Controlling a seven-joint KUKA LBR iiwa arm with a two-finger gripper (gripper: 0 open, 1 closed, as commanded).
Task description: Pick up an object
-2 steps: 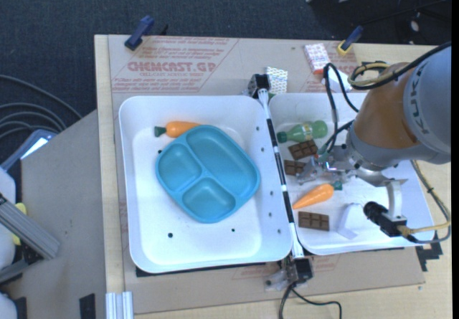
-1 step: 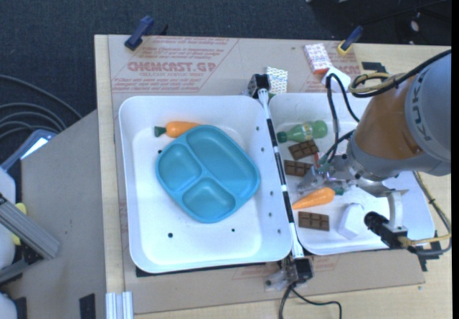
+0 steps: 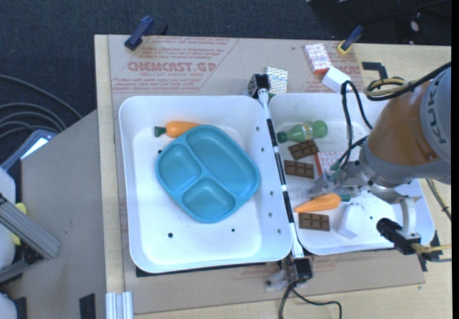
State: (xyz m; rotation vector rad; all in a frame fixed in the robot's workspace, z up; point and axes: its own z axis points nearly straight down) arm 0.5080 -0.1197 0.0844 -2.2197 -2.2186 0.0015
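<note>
My gripper (image 3: pixel 334 184) reaches down into the right bin (image 3: pixel 423 218), just above the right end of an orange toy carrot (image 3: pixel 316 203). Nothing is visibly held. Around it lie a green bottle (image 3: pixel 302 131), two brown chocolate bars (image 3: pixel 302 150) (image 3: pixel 298 168) to the left, a third bar (image 3: pixel 313 221) in front of the carrot, and a white block (image 3: pixel 351 224). The grey arm with its orange band (image 3: pixel 399 131) hides the right part of this bin.
The left bin (image 3: pixel 143 224) holds a blue divided plate (image 3: pixel 206 173) and a second carrot (image 3: pixel 178 127) at its back. A ridge (image 3: pixel 276 167) separates the bins. Small boxes (image 3: pixel 316 58) and clamps (image 3: pixel 138 34) sit on the bench behind.
</note>
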